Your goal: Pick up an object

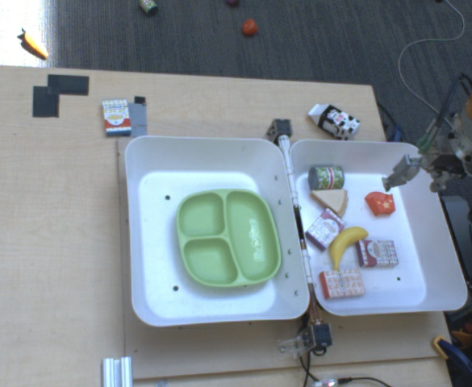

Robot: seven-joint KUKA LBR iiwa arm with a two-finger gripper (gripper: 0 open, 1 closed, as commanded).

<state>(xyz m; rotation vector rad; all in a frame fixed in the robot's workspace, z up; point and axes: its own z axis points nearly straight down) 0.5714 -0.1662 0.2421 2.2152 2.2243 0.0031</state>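
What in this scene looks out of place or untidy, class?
Several toys lie outside the bins: a cow-patterned carton and a small box on the bench, plus a red ball and other small pieces on the floor beyond. The green divided plate sits slightly askew.

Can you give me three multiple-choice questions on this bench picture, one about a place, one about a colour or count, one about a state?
1. Where is the green tray?
A. left bin
B. right bin
C. bench outside the bins

2. What colour is the fruit beside the banana, near the gripper?
A. blue
B. red
C. white

3. How does the can sit?
A. held in the gripper
B. in the right bin, apart from the gripper
C. on the tray

Answers: 1 A, the tray lies in the left bin. 2 B, the fruit is red. 3 B, the can rests at the bin's far end, with the gripper off to its right.
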